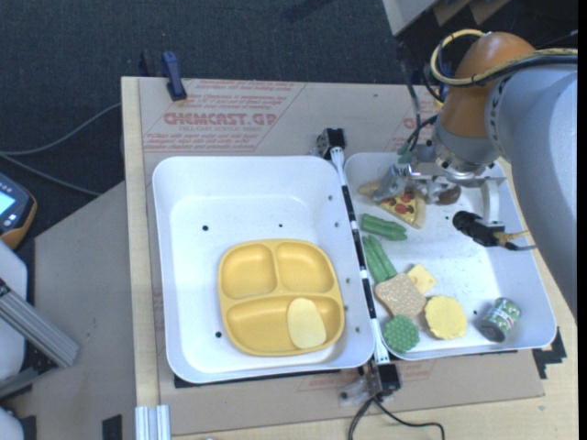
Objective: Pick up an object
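Where the right white bin (pixel 527 287) reaches its far end, the gripper (pixel 410 174) hangs over a pizza slice toy (pixel 402 207). Whether it is clenched or released, I cannot tell. A yellow divided plastic tray (pixel 275 293) sits in the left white bin (pixel 183 209).

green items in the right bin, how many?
3: a bean pod near the divider, a longer pod just below it, a round green piece at the front edge. The arm may hide more.

dark carpet floor (pixel 73 26) (cables trailing) around a brown bench (pixel 229 117).

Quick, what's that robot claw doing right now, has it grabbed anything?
Gripper: over the pizza slice in the right bin; open, shut or holding cannot be told.
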`<act>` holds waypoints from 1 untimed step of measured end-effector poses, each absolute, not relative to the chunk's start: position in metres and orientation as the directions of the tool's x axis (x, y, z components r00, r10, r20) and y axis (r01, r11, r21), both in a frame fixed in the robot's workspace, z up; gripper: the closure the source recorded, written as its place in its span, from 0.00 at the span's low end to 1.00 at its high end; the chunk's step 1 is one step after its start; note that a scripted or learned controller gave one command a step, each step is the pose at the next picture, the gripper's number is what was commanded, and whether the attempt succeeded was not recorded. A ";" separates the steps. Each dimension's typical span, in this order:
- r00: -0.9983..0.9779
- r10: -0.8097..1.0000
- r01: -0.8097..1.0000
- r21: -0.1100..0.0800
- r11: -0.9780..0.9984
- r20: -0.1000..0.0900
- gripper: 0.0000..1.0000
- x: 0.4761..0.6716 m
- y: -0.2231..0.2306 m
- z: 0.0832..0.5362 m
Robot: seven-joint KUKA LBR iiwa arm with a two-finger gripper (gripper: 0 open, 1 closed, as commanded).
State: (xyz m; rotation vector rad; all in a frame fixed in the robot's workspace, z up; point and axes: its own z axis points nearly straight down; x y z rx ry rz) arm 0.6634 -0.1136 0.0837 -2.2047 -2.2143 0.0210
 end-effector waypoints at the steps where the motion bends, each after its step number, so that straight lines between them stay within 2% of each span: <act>1: 0.001 1.000 1.000 -0.003 -0.001 0.001 0.00 0.640 -0.110 0.085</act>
